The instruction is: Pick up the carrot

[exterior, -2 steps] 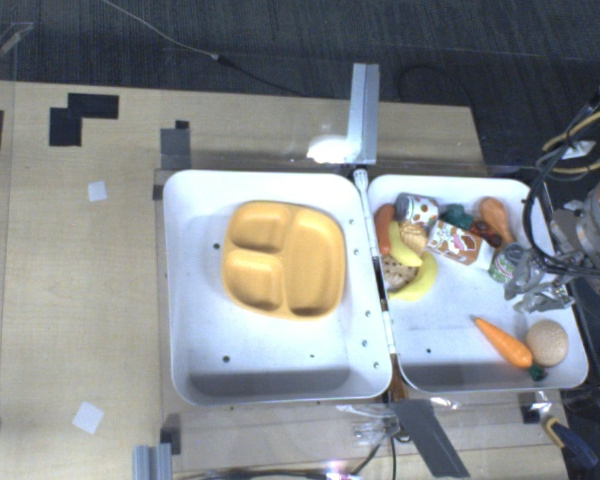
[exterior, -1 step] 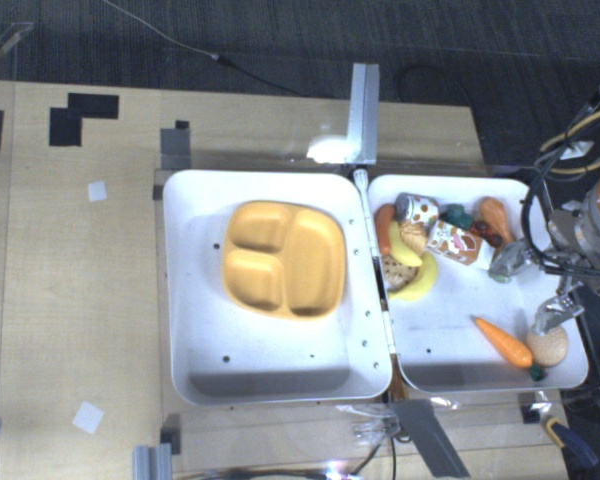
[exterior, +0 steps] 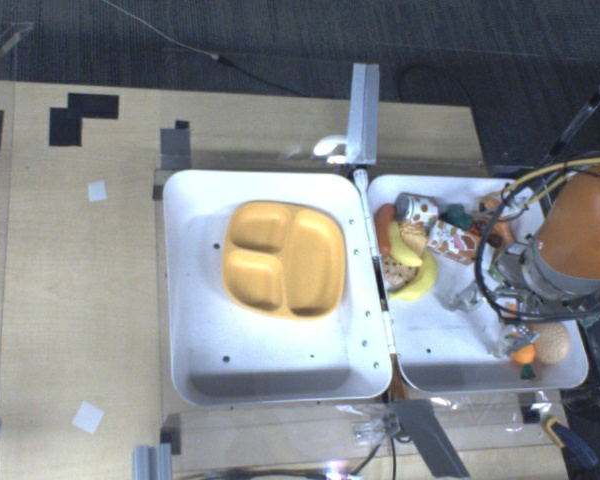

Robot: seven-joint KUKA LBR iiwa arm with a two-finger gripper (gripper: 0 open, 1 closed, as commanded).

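Jaws first: I cannot tell how they stand, because the gripper [exterior: 508, 320] is tucked under the big orange and grey arm [exterior: 577, 240] and a bunch of cables [exterior: 500, 258]. It hangs low over the right bin [exterior: 450, 373], near the front right corner. The carrot [exterior: 523, 356] looks like the small orange thing with a bit of green at its lower end. It lies just below the gripper, toward the front wall, close beside a pale round thing [exterior: 552, 344]. So little of it shows that I cannot say which way its long side points. My guess is the next move needs a small shift toward the front. The bin floor is smooth and white. Room is tight there, with the wall and round thing close. A banana [exterior: 410, 271], a can [exterior: 416, 208] and other food sit farther back. The left bin [exterior: 195, 298] holds a yellow tray [exterior: 284, 258].
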